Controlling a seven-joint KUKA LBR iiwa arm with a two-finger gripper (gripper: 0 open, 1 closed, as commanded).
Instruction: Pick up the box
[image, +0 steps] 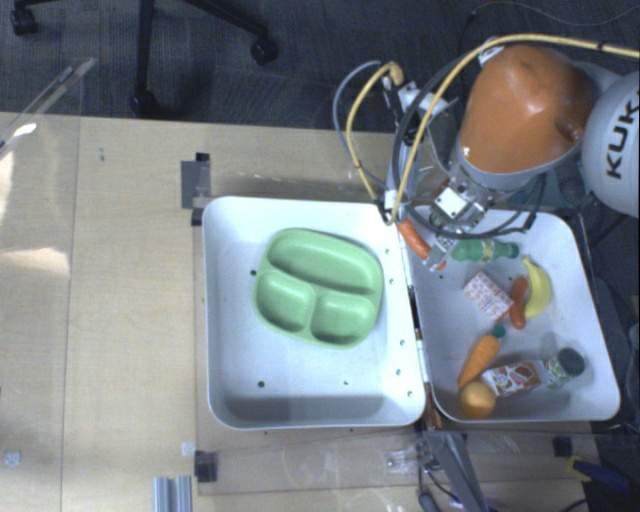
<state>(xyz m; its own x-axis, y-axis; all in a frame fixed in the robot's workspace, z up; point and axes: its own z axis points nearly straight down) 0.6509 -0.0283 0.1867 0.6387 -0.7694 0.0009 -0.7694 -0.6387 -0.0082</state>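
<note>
The box (487, 295) is small, pink and white, and lies flat near the middle of the right bin (590, 330). The arm's orange band and grey wrist hang over that bin's far left corner. What shows of the gripper (452, 208) sits beneath the wrist, up and to the left of the box and apart from it. Nothing is visibly held.
Around the box lie a green bottle (486, 250), a banana (540, 285), a red sausage (518, 303), a carrot (480, 358), a labelled bottle (530, 376) and a yellow fruit (478, 400). A small orange piece (413, 240) lies by the bin's left wall. The left bin (225, 330) holds a green divided plate (320, 287).
</note>
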